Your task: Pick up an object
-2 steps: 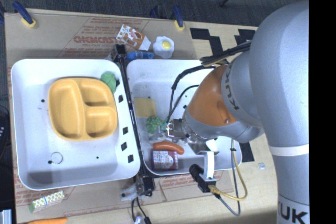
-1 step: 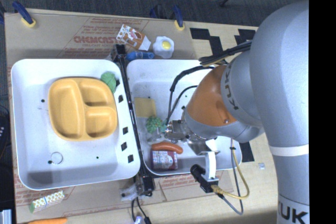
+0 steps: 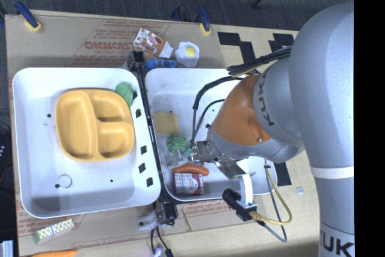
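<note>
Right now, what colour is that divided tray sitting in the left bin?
Yellow-orange all over, plain with no pattern. The divided tray shows best in the overhead camera view.

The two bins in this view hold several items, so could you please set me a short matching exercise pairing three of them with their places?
Things:
1. yellow divided tray
2. red can
3. yellow block

Places:
A. near front edge of the right bin
B. middle of the left bin
C. right bin, beside the wall between the bins

Pairs: 1-B, 2-A, 3-C
</note>
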Motion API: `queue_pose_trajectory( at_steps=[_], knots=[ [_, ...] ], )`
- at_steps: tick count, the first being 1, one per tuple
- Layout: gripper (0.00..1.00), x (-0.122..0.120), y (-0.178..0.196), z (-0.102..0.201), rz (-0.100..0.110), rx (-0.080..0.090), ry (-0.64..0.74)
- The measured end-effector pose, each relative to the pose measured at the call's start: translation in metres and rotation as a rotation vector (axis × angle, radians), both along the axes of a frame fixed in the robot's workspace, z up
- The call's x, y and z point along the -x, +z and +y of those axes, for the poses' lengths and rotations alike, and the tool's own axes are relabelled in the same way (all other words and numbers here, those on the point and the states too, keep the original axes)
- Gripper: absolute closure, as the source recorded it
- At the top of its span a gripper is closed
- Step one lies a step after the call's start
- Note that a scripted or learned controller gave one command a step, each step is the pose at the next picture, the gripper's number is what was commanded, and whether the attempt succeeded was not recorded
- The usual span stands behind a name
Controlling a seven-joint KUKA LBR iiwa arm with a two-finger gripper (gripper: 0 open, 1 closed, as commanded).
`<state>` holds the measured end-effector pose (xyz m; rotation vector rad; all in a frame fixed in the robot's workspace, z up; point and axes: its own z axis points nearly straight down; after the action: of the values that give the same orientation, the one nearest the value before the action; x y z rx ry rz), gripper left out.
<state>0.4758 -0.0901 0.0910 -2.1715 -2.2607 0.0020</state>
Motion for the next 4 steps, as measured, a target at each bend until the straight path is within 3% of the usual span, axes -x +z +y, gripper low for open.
queue_pose_trajectory(
  at_steps=[1, 2, 3, 4],
  knots=[
    [1.00, -0.0005, 0.0098, 0.0000, 0.000, 0.000, 0.004],
    [0.00, -0.0004, 0.0097, 0.0001, 0.000, 0.000, 0.004],
    [1.00, -0.0009, 0.0193, 0.0003, -0.001, 0.001, 0.009],
    [0.00, -0.0008, 0.0192, 0.0003, -0.001, 0.001, 0.009]
  ],
)
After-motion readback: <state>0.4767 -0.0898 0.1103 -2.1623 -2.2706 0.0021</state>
